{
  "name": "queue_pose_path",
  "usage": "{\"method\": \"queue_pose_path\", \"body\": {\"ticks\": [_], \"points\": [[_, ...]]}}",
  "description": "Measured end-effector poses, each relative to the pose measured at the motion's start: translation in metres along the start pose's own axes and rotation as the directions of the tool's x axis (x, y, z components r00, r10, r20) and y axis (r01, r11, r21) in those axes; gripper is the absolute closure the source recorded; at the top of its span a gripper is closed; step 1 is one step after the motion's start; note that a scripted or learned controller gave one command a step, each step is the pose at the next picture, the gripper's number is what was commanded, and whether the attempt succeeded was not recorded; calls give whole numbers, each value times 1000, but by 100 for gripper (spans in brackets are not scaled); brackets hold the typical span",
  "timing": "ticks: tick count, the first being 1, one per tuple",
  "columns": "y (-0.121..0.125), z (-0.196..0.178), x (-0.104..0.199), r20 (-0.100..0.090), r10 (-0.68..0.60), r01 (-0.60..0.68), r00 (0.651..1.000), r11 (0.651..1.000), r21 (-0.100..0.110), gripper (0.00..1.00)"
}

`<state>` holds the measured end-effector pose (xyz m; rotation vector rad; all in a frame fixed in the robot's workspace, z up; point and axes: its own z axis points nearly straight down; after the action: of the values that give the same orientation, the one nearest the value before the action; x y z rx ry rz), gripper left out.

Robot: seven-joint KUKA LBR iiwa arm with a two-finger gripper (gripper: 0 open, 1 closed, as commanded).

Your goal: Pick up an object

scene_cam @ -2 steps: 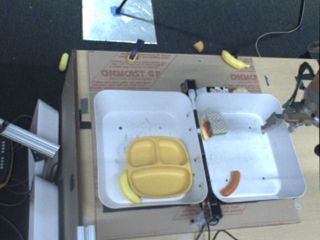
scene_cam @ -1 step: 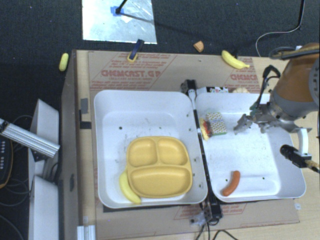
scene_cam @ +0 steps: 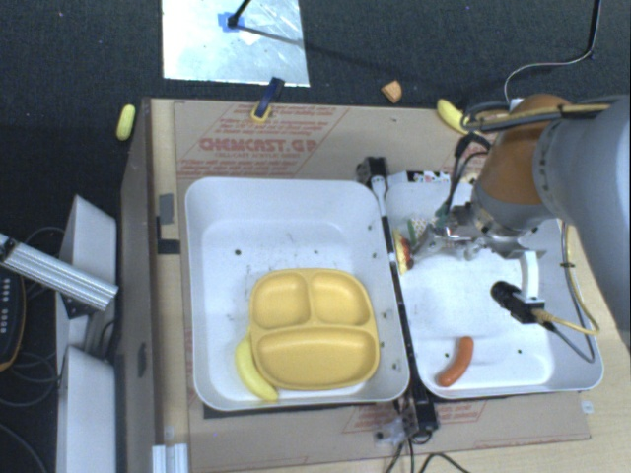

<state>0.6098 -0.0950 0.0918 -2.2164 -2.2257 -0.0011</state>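
Note:
In the right bin (scene_cam: 552,368), an orange-brown sausage (scene_cam: 455,361) lies near the front wall. A small yellow and red object (scene_cam: 402,248) rests against that bin's left wall. My gripper (scene_cam: 455,236) hangs over the back left part of the right bin, just right of the yellow and red object and well behind the sausage. The wrist and orange band (scene_cam: 513,161) cover its upper part. In the left bin (scene_cam: 212,264) sits a yellow divided plate (scene_cam: 314,328), and a yellow banana (scene_cam: 252,372) lies against its front left edge.
A black divider (scene_cam: 392,284) separates the two bins. A black cable plug (scene_cam: 518,302) with a yellow wire hangs over the right bin's right side. Small yellow pieces (scene_cam: 451,115) (scene_cam: 125,121) and a tan block (scene_cam: 392,91) lie beyond the bench's back edge.

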Motion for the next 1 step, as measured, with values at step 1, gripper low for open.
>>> {"method": "queue_pose_path", "body": {"ticks": [1], "points": [[-102, 8, -8, 0, 3, -3, 1000, 1000, 0, 0]]}}
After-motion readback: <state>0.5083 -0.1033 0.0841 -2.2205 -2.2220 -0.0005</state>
